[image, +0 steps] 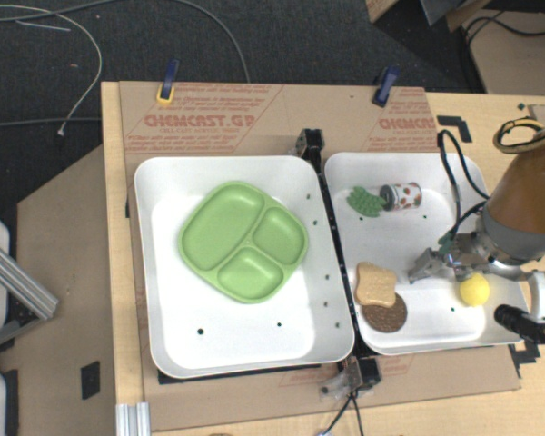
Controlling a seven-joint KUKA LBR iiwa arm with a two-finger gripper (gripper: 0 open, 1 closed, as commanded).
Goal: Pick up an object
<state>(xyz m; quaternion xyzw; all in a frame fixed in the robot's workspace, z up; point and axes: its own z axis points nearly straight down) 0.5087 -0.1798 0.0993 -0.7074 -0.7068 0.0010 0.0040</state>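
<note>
Low in the right shallow white bin (436,330), the end effector (433,263) sits beside the small yellow ball (473,290), seemingly positioned for a grasp; whether it grips anything, I cannot tell.

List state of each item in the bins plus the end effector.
green divided plate: flat in left bin, compartments bare
can: on its side, right bin
green toy: lying beside can
bread slice: overlapping brown disc
yellow ball: resting loose
end effector: low in right bin, nothing visibly held
</note>
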